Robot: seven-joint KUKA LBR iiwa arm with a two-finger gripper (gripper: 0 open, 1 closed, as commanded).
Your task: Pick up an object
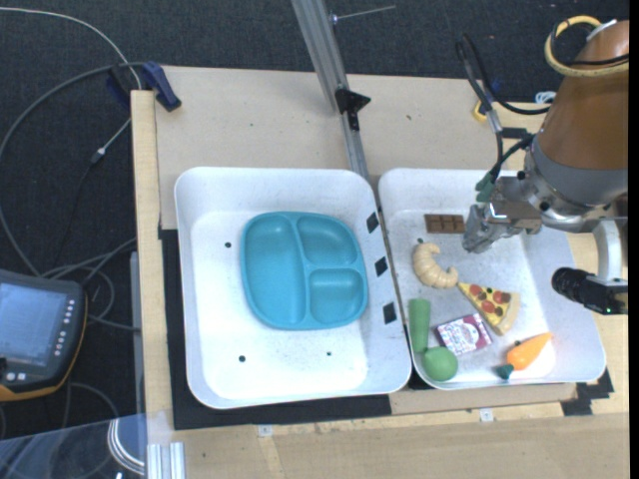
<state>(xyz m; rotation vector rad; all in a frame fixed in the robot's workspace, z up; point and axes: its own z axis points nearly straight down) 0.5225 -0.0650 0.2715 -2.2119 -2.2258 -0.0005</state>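
The right bin (559,367) holds a brown chocolate bar (442,224), a croissant (433,265), a pizza slice (489,302), a pink and white packet (462,335), a green cucumber-like piece (418,321) beside a green ball (439,364), and an orange carrot (527,352). My gripper (475,238) hangs over the bin's upper middle, just right of the chocolate bar and above the croissant. Nothing shows between its fingers.
The left bin (200,297) carries a blue divided plate (303,268). A metal pole (324,38) slants up from between the bins. Cables lie on the bench top near the right bin's far edge (479,78). A pendant (35,332) sits far left.
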